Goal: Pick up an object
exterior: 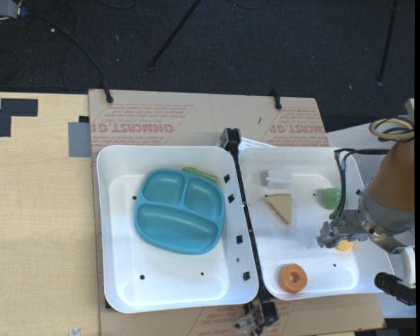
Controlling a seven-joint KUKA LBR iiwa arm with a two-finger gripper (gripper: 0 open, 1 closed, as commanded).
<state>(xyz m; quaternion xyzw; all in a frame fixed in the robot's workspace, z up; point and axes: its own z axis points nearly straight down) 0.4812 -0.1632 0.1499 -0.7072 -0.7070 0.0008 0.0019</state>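
Observation:
The right bin (350, 278) holds several small objects. A tan wedge (280, 207) lies near its middle, with a clear plastic piece (276, 179) behind it. An orange ring (292, 277) sits near the front wall, and a green round object (329, 198) lies toward the right. My gripper (333, 235) is low over the right side of this bin, just in front of the green object. A small yellow object (345, 244) lies right beside the gripper's tip; whether it is touching is unclear.
The left bin (119, 271) holds a blue divided plate (180, 210), and a green item (199, 173) peeks out behind it. A black divider (241, 222) runs between the bins. The arm (395, 180) covers the right bin's right wall.

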